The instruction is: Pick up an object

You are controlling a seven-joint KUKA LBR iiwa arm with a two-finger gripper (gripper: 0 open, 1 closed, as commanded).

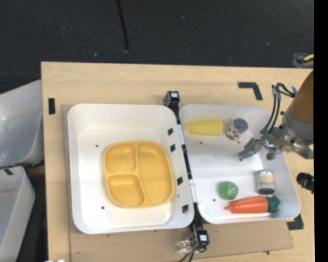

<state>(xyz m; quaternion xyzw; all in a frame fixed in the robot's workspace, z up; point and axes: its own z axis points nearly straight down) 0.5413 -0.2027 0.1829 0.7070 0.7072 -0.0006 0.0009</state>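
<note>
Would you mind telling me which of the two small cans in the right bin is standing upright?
The small silver can with the label, just above the orange toy carrot, stands upright; the other can, beside the yellow corn cob, lies tipped over.

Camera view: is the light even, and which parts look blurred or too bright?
Camera view: the light is soft and even, with only faint shadows. The white bins are nearly overexposed, so their walls lose detail. The claw and the small can look soft; the can's label cannot be read. The yellow tray is fairly sharp.
</note>
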